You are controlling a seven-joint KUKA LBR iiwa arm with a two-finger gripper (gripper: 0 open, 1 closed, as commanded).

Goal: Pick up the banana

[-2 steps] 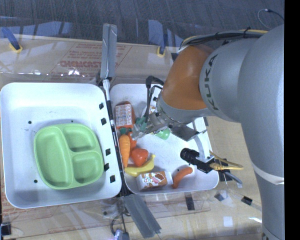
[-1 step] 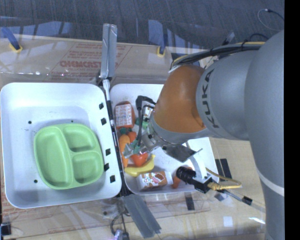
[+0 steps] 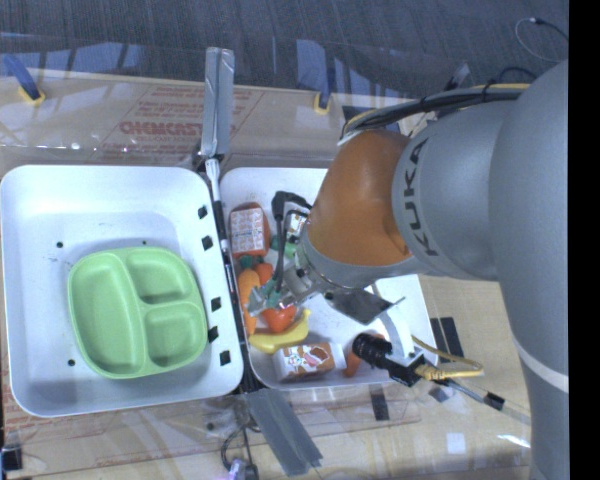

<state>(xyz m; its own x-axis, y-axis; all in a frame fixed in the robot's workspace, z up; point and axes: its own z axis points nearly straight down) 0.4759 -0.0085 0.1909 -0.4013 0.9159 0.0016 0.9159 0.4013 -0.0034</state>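
Your pincer (image 3: pixel 280 293) low in the right bin (image 3: pixel 420 313), you cannot tell its state among the clutter, banana (image 3: pixel 278 338) just below it beside a red item (image 3: pixel 278 318), green tray (image 3: pixel 138 311) in the left bin (image 3: pixel 40 208)

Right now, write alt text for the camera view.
A grey arm with an orange band reaches into the right white bin, over a yellow banana among packets and toy food. The left white bin holds a green three-compartment plastic tray.
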